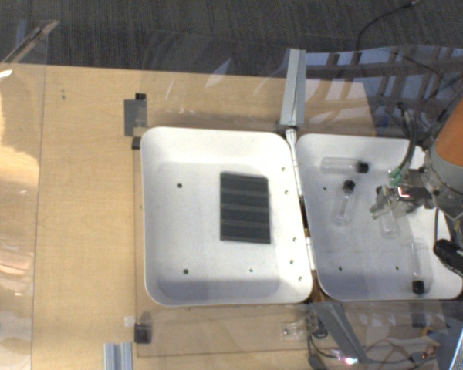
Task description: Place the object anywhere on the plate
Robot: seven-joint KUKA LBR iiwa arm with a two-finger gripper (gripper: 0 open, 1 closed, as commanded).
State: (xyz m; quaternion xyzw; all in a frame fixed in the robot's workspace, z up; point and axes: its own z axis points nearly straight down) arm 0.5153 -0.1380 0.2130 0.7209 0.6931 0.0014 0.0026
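Two clear tubes with black caps lie in the right bin (447,287): tube (341,165) near the top, another (346,199) below it; light, slick, stiff (probably plastic), best pinched mid-body; gripper (392,199) hovers beside them, finger state unclear; dark plate (245,207) sits in the left bin (162,276).

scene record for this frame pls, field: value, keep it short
left bin: shallow white bin holding a dark ribbed rectangular plate near its middle
right bin: shallow white bin with two clear plastic tubes with black caps
arm: grey with orange band, over the right bin's right side
gripper: above the right bin floor, finger state unclear
plate load: nothing on it
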